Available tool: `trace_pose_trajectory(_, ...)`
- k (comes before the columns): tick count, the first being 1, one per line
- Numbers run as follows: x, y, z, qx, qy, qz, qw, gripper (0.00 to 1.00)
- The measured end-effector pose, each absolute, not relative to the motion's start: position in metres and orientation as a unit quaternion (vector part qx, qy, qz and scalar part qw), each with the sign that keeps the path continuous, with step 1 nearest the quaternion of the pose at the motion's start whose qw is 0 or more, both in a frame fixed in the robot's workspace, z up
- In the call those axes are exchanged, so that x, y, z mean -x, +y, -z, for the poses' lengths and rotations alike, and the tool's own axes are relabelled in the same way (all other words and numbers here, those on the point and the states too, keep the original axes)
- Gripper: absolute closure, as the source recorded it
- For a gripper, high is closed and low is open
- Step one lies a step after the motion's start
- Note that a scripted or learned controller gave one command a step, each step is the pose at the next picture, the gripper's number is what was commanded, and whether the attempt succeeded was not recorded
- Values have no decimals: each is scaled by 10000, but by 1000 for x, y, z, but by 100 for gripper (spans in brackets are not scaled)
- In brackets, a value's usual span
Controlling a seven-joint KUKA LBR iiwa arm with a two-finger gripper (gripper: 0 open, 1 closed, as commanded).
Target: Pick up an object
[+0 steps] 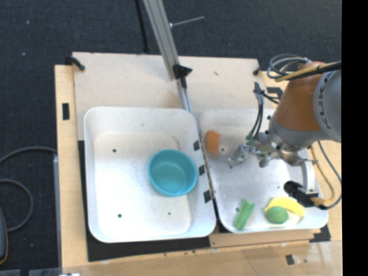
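Dark carpet surrounds the bench and its right bin (pixel 230 125). Inside that bin, the gripper (pixel 244 154) hovers with parted fingers just beside the orange block (pixel 212 142), holding nothing. Judging by this, the grasp and lift remain undone.

One camera hangs above the bench (pixel 144 85) and looks down at a slant, so the far edge sits toward the top of the frame and the near edge toward the bottom. It stands far enough back to take in both bins whole, the left bin (pixel 103 154) and the right bin (pixel 230 125), with dark floor (pixel 57 22) beyond the bench. A metal post (pixel 164 33) rises toward the lens. The arm (pixel 302 105) enters from the right.
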State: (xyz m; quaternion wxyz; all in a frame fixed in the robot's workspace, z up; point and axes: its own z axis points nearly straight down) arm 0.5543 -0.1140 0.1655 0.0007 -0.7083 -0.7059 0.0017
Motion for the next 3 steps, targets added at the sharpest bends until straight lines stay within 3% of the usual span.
trace_pose_trajectory(1,-557,-110,-104,7082,-7060,-20,13,0)
trace_pose_trajectory(2,-559,-111,-119,7102,-7040,14,-11,100)
trace_pose_trajectory(3,-568,-109,-181,7059,-7083,25,-35,100)
